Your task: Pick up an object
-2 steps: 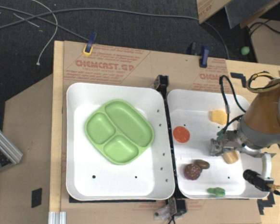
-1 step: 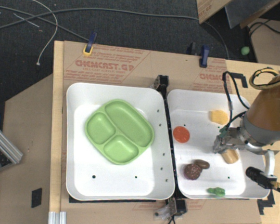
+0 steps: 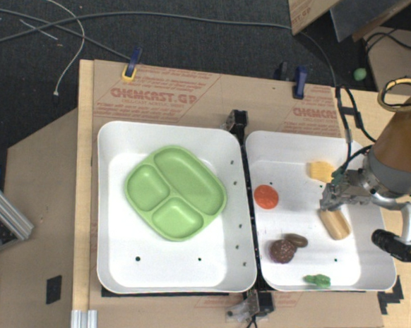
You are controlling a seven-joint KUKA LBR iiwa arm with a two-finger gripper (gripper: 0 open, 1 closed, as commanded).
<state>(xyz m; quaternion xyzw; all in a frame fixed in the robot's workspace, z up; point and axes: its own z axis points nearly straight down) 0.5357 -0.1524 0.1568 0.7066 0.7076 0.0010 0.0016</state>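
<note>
Gripper (image 3: 332, 199), finger state indeterminate, is positioned at the right-centre of the frame over the right bin (image 3: 291, 151), directly above the tan block (image 3: 335, 224) and beside the yellow piece (image 3: 320, 170).

The table (image 3: 83, 185), covered in printed cardboard, bears two white bins side by side: left bin (image 3: 113, 258), right bin (image 3: 292, 149).

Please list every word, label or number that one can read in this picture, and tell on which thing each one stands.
"CHEMCAST GP": red print on the brown protective sheet behind the left bin, partly blurred.
A second red print of the same kind on the sheet behind the right bin is cut off and too blurred to read for sure.
The compartment plate and the bins carry no readable text.
</note>
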